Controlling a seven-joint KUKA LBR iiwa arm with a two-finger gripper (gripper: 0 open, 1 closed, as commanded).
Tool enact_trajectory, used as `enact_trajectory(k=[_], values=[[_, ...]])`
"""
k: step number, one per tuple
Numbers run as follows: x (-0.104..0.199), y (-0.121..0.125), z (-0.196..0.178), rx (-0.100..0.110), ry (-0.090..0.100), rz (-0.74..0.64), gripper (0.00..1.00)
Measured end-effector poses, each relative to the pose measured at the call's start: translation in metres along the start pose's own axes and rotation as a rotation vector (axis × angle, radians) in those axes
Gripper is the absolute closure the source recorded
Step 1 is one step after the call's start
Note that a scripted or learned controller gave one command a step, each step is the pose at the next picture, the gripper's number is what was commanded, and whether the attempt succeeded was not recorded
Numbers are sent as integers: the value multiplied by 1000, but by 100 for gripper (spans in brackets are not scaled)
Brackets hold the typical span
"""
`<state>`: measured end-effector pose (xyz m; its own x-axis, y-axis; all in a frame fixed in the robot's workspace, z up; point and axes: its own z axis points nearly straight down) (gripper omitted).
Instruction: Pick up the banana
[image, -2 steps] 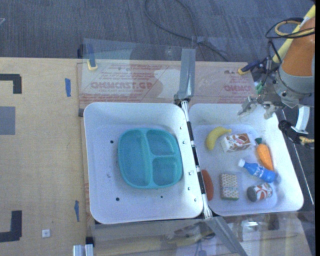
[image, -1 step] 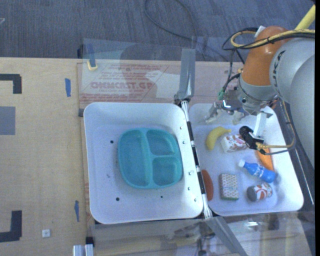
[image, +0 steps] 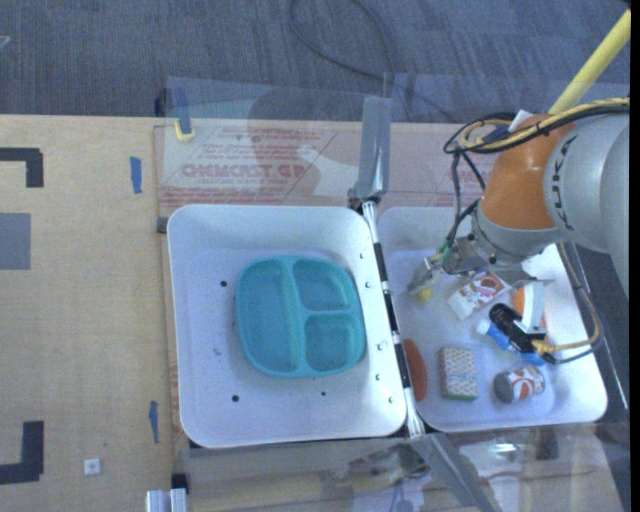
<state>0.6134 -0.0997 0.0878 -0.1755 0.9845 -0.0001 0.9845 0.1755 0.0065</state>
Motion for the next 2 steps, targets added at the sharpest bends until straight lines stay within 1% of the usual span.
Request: enact_trajectory(k=[1,2], values=[[-1,1,-12,-5,-1,1,100],[35,60,-97,12,1,75,100]])
